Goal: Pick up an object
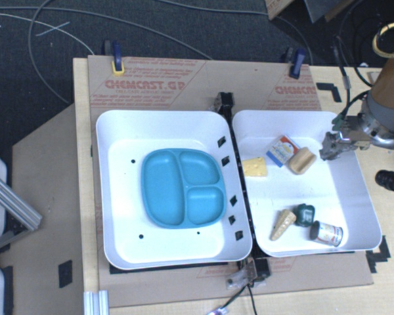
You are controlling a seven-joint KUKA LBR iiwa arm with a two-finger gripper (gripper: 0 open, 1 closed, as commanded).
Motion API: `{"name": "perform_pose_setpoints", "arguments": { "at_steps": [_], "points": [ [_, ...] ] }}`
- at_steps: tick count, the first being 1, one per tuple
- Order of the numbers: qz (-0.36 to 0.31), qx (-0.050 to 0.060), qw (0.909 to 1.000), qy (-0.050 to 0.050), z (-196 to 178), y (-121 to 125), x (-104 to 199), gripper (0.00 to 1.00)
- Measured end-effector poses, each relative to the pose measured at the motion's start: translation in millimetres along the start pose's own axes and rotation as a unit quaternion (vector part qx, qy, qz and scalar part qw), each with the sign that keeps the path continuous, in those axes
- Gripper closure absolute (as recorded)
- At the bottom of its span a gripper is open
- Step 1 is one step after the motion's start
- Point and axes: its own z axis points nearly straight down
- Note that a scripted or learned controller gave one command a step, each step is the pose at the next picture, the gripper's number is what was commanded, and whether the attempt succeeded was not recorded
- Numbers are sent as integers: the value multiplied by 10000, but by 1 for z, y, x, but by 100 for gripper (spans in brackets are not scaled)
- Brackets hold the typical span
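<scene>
Surface (151, 77): a brown board printed with red lettering; it carries both bins and spreads well to the left of the claw.
Left bin (111, 195): shallow and white, far to the left of the claw, past the divider between the two bins.
Right bin (354, 202): shallow and white; the claw hangs over its upper right rim.
Blue plate (182, 188): a three-compartment plate lying flat in the left bin, well to the lower left of the claw.
Arm (384, 104): grey, reaching in from the right, directly behind the claw.
Claw (329, 147): dark, over the right bin's upper right part; whether its fingers are apart or together I cannot tell, and nothing is seen between them.
Tan block (302, 161): just left of and slightly below the claw, close but apart from it.
Blue and white packet (282, 151): left of the claw, touching the tan block.
Yellow cheese wedge (254, 168): farther left of the claw.
Cone (282, 224): tan, well below the claw and to its left.
Dark green piece (305, 214): below the claw, beside the cone.
Small can (327, 233): lying on its side, well below the claw.
</scene>
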Motion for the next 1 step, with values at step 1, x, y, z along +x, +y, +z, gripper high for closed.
{"name": "perform_pose_setpoints", "arguments": {
  "at_steps": [1],
  "points": [
    [0, 27, 10000, 8, -14, 1, 0, 100]
  ]
}}
